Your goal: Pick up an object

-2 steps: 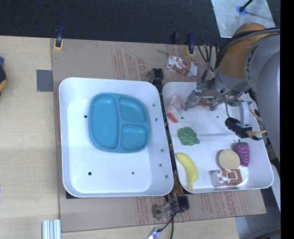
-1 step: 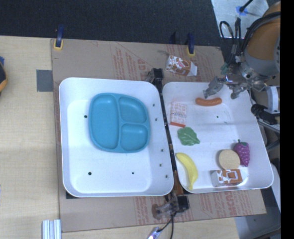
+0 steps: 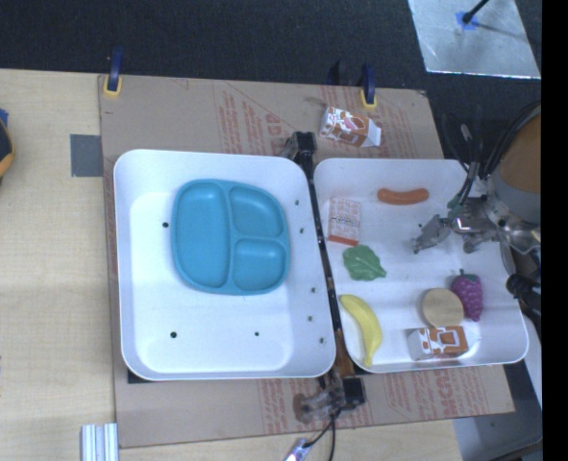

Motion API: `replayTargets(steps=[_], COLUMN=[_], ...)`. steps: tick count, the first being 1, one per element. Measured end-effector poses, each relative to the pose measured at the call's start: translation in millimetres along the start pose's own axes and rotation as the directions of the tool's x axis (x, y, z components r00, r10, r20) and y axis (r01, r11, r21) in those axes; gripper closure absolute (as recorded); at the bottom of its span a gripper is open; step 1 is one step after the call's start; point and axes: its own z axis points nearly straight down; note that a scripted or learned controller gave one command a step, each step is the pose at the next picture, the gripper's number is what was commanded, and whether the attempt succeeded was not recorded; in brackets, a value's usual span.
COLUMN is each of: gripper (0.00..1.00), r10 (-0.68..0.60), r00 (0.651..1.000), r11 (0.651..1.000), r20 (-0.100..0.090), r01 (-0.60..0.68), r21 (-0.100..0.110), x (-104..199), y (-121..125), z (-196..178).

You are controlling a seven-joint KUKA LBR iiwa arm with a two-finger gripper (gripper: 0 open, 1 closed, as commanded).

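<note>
I see my gripper (image 3: 435,235) at the frame's right, fingers spread and pinching nothing, between the sausage (image 3: 402,196) above and grapes (image 3: 467,293) below, so descending here risks closing on bare bin (image 3: 399,257) floor.

Robotics lab bench — we note two white bins (image 3: 130,257) clamped on cardboard sheeting (image 3: 216,113), blue clips (image 3: 113,65), trailing cables (image 3: 312,430), toy food — a banana (image 3: 362,325), a sausage (image 3: 402,196).

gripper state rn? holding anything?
Gripper: over the right bin, right of the green toy, below the sausage; nothing seen held; open or shut cannot be told.
</note>
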Motion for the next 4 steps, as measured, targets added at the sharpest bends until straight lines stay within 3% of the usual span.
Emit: replayTargets(steps=[1, 2, 3, 4], gripper=[0.0, 0.0, 0.0, 0.0], r10=[-0.001, 0.0, -0.002, 0.0], r00=[1.0, 1.0, 1.0, 1.0], r11=[1.0, 1.0, 1.0, 1.0], r20=[-0.002, 0.0, -0.001, -0.001], r01=[0.001, 0.0, 0.002, 0.0], r21=[0.0, -0.004, -0.002, 0.0], x=[23.5, -14.7, 72.8, 98.3], y=[-70.5, -32.3, 44.2, -14.8], z=[32.2, -36.7, 37.0, 28.6])
